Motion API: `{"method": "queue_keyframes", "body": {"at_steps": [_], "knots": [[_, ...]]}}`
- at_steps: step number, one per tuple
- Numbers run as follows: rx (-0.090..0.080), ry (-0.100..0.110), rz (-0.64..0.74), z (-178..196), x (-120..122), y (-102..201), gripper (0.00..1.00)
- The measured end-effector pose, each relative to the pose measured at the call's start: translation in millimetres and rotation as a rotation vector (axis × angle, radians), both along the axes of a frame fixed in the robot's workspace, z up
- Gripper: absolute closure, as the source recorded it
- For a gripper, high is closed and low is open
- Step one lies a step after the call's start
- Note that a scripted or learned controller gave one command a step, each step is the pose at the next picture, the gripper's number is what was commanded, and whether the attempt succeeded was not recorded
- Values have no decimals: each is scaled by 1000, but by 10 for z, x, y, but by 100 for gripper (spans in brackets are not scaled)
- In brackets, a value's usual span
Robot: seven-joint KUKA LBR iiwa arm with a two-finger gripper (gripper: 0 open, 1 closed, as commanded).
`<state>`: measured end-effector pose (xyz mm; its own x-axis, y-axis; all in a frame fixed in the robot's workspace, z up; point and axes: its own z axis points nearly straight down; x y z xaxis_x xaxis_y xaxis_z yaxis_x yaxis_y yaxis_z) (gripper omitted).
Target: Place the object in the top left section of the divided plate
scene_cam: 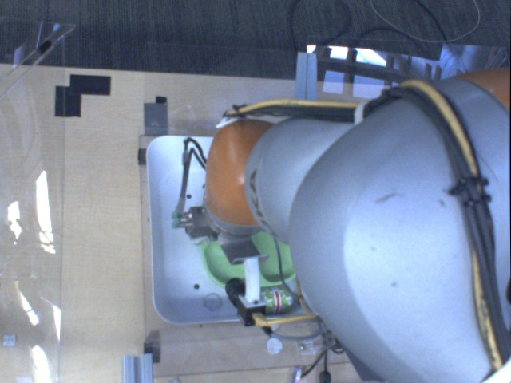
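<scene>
A green plate (214, 263) lies in the white bin (168, 238), mostly hidden under my arm (375, 230); its sections I cannot make out. A small can-like object (279, 299), perhaps, sits at the bin's near edge. My claw (192, 218) hangs over the bin beside the plate; its state I cannot tell.

The bin (172, 238) sits on the bench (88, 238), left of centre in the view; the arm (375, 214) reaches in from the right and lies above the bin, covering its right part; the plate (219, 262) lies in the bin, toward its near side, partly under the arm's wrist; a bracket (156, 116) stands on the bench just behind the bin's far left corner; a cable (188, 174) runs from the wrist over the bin's far part.
</scene>
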<state>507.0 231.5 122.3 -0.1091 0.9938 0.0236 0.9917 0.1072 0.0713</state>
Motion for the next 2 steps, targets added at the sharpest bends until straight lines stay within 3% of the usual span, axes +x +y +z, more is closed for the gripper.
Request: {"method": "queue_keyframes", "body": {"at_steps": [1,2], "knots": [[-5,59,-347,-310,-159,8,100],[3,71,-777,2986,52,-85,100]]}}
